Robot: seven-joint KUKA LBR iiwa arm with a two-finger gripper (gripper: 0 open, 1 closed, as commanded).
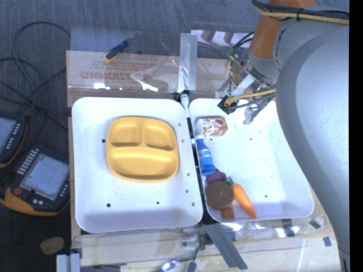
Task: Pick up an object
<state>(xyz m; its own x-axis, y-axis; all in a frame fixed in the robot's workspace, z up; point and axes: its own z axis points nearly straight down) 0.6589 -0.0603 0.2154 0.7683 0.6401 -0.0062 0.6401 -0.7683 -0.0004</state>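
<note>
My gripper (241, 103) hangs over the far edge of the right bin (283, 169), near its far left corner. I read the jaws as spread apart, nothing between them, touching nothing I can see. Patterned packet (213, 127) lies just below, in that far left corner. Blue bottle (205, 157) along the left wall. Brown disc (219, 194) and carrot (243, 199) at the near edge. Yellow divided tray (142, 148) sits mid left bin (91, 169).

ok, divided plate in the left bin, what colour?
Yellow: the divided plate in the left bin, clear in the camera view.
</note>
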